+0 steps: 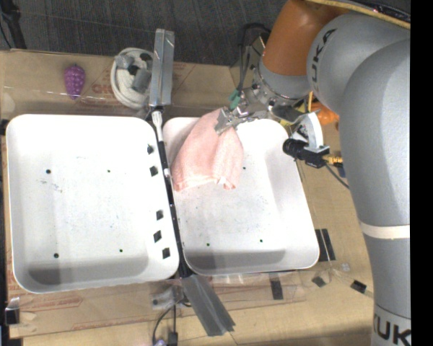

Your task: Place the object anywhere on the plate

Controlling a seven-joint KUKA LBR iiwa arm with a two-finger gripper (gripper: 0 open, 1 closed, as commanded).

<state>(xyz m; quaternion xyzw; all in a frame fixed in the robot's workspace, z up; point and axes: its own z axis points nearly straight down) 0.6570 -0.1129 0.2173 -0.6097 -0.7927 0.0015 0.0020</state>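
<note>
A pale pink cloth (pixel 208 157) hangs bunched over the back left part of the right white bin (pixel 252 218). Its top corner is pinched between the fingers of my gripper (pixel 229 120), which is shut on it at the bin's far edge. The cloth's lower folds spread toward the divider between the bins and seem to rest on the bin floor. The grey arm with its orange band (pixel 296 34) reaches in from the upper right.
The left white bin (pixel 79 207) lies beside the right one. Behind the bins on the bench sit a purple grape-like toy (pixel 74 80), a white coiled object (pixel 132 76) and a grey upright bar (pixel 161 67).
</note>
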